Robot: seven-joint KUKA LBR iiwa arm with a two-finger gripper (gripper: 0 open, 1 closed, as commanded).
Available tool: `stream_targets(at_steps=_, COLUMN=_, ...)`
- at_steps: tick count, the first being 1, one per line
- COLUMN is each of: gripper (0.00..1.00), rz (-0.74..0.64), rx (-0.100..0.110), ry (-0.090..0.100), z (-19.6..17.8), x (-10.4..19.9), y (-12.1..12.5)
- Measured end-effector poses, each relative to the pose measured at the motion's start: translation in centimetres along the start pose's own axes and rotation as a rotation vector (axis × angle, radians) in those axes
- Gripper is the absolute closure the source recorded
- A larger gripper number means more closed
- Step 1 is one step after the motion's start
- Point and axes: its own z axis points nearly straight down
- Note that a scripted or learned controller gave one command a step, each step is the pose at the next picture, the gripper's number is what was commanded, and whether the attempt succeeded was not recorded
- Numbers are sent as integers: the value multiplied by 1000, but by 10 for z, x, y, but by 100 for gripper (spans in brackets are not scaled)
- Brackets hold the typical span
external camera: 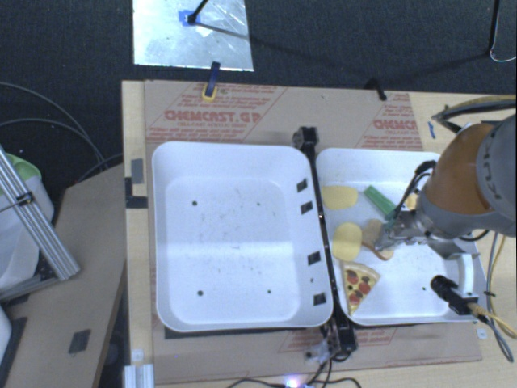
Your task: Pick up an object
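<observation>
The gripper [386, 241] hangs low in the right bin [404, 307], over a tan piece [375, 237] near the left wall; its jaw state cannot be told. A pizza slice [359, 284] lies by the front-left corner

Red print reading "CHEMCAST G P" stands on the brown board [242, 107] under the bins, at upper centre of the frame. A second, slanted print at upper right is partly readable, "CHEMCAST".

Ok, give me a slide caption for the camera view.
Gripper lowered among toy foods in the right bin, near a pizza slice.
</observation>
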Motion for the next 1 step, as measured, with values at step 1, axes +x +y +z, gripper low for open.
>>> stream_targets(at_steps=1, gripper=100, rz=-4, rx=3, ry=-2, z=-104, x=18, y=-41)
